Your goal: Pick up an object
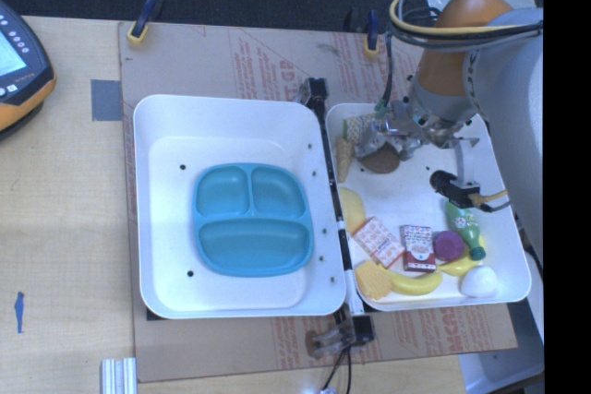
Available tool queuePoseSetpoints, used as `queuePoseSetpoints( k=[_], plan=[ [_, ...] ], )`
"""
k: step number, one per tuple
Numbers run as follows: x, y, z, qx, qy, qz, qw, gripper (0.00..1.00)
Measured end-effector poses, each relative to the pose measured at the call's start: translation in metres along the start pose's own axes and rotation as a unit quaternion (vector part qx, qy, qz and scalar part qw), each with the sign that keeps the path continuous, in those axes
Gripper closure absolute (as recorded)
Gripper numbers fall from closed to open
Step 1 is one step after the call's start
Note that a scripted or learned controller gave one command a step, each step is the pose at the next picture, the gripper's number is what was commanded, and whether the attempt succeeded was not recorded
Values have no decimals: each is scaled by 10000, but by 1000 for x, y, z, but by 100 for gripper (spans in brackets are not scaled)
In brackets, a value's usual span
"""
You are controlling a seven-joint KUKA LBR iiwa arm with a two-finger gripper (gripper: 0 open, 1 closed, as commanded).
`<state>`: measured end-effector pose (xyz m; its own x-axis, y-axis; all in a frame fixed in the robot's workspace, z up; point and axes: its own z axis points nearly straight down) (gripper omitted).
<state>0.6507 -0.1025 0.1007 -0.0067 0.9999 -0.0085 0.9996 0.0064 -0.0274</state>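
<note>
Arm low in the right bin
Gripper sits over a brown object, likely reaching; jaws' state unclear.

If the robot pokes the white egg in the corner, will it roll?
Probably a little: the white egg looks round and smooth. It likely won't go far, since the bin wall and the banana hem it in. Its smooth surface may slip from fingers.

Wood bench w/ cardboard sheet, 2 white bins on it.
</note>
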Motion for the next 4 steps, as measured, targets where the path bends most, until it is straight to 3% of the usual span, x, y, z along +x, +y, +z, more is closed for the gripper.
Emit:
queuePoseSetpoints(
  k=[1,2,3,4],
  plan=[
    [-1,0,-11,0,-5,-17,10000,100],
    [-3,-73,-14,-85,47,22,10000,100],
    [-2,-70,-14,-116,41,13,9999,0],
    [0,-6,7,-68,22,-13,10000,0]
  ],
)
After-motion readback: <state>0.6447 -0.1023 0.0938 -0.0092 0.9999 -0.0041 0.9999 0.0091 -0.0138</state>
